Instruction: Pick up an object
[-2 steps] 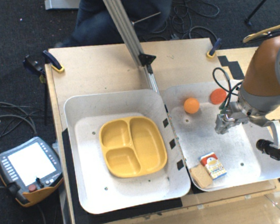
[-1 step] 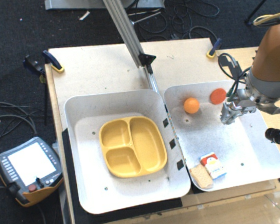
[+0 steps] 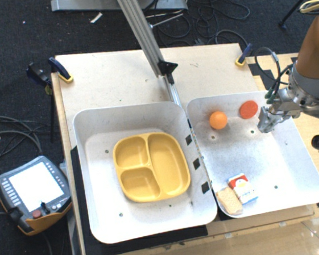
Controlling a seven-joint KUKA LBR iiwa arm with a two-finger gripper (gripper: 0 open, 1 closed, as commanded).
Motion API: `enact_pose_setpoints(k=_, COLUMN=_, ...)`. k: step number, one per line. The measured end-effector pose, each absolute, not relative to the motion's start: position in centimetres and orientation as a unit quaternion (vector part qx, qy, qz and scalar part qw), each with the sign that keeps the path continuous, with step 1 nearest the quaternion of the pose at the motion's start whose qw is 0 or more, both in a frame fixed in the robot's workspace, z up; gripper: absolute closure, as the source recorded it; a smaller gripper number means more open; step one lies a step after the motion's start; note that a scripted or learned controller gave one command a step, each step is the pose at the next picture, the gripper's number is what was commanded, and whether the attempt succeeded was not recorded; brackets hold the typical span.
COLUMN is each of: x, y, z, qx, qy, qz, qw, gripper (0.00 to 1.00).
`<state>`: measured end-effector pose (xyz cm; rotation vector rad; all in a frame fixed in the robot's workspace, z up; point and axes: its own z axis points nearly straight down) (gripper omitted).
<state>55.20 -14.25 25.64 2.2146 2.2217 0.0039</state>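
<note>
In the right bin [image 3: 283, 161] lie an orange ball [image 3: 219, 120], a flat red disc [image 3: 249, 108], a small red, white and blue carton [image 3: 242, 188] and a tan bread-like piece [image 3: 229, 200]. My gripper [image 3: 265, 123] hangs over the bin's upper right part, just right of and below the red disc, close to it. Nothing shows between its fingers. The ball lies farther left of it, and the carton and tan piece sit at the bin's front edge.
The left bin [image 3: 94, 160] holds a yellow three-compartment plate [image 3: 151, 166]. A slanted metal pole [image 3: 146, 37] rises from between the bins at the back. A teach pendant [image 3: 32, 193] lies on the floor at left. Yellow clamps [image 3: 61, 69] grip the bench's back corners.
</note>
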Motion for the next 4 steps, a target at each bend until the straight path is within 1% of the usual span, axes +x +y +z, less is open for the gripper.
enact_pose_setpoints(k=1, x=55.6, y=-8.4, z=24.9, qx=0.704, qy=0.710, qz=0.0006, qw=-0.001, gripper=1.00)
enact_pose_setpoints(k=2, x=54.9, y=-3.2, z=23.6, qx=0.704, qy=0.710, qz=-0.0002, qw=-0.001, gripper=1.00)
enact_pose_setpoints(k=3, x=54.7, y=2.4, z=22.6, qx=0.704, qy=0.710, qz=0.0000, qw=-0.001, gripper=1.00)
enact_pose_setpoints(k=4, x=53.0, y=7.6, z=22.1, qx=0.704, qy=0.710, qz=-0.0003, qw=-0.002, gripper=1.00)
